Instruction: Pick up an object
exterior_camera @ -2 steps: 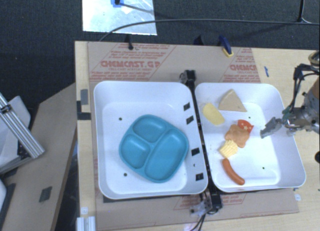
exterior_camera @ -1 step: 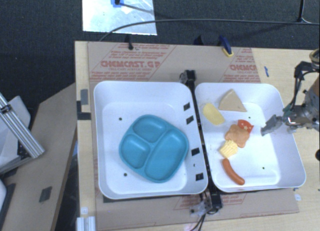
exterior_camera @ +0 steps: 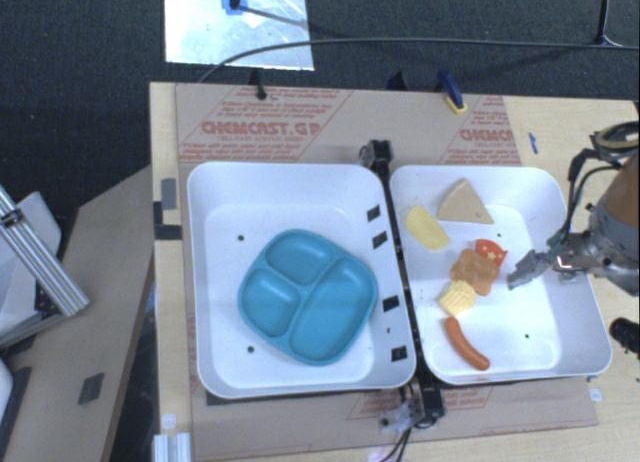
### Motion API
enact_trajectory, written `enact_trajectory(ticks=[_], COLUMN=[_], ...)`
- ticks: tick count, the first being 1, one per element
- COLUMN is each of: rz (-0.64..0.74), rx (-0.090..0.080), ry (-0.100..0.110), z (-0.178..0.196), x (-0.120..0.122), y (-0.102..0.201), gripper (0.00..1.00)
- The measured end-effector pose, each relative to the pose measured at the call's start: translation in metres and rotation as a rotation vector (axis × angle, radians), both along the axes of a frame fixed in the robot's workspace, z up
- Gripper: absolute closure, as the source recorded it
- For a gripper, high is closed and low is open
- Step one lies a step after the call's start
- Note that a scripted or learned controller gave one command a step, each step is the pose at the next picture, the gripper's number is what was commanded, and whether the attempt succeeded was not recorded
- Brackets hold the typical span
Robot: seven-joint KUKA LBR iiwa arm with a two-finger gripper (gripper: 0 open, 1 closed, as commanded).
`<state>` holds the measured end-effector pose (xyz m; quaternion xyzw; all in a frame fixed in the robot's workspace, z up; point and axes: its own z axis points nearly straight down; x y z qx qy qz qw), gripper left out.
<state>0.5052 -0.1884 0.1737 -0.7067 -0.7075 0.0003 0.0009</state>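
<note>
- Gripper (exterior_camera: 527, 270) over the right bin (exterior_camera: 575, 350), at its right side, reaching in from the right. Fingers too small and dark to resolve; cannot tell whether they are apart or together. Nothing seen between them.
- Tip lies just right of the orange piece (exterior_camera: 474, 270); contact cannot be judged from this slant.
- Arm (exterior_camera: 615, 235) cut off by the right edge; wrist and a cable loop are the parts in frame.
- Right bin contents, six food items:
  - red piece (exterior_camera: 490, 249), small, touching the orange piece at its upper right; shape unclear.
  - orange piece, lumpy, centre of bin.
  - yellow ridged piece (exterior_camera: 457, 298), just below the orange piece, touching it.
  - sausage (exterior_camera: 467, 343), orange-red, lying slantwise near the front wall, apart from the rest.
  - yellow oblong (exterior_camera: 427, 228), near the left wall.
  - tan wedge (exterior_camera: 463, 203), at the back, just beside the yellow oblong.
- Left bin (exterior_camera: 225, 200): one blue plate (exterior_camera: 307, 295), three compartments, lying flat.
- Bins: two, side by side, touching along a dark centre rail with clips.
- Bins sit on a brown printed sheet (exterior_camera: 260, 120) on the bench.
- Behind the bench: one silver sheet (exterior_camera: 235, 10) on the dark floor, with a cable running across it.
</note>
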Motion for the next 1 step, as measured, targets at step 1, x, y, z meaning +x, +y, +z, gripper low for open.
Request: enact_trajectory(ticks=[1], rz=[0.000], rx=[0.000], ry=[0.000], z=[-0.0461], x=[-0.0075], y=[-0.0038], gripper=[0.00])
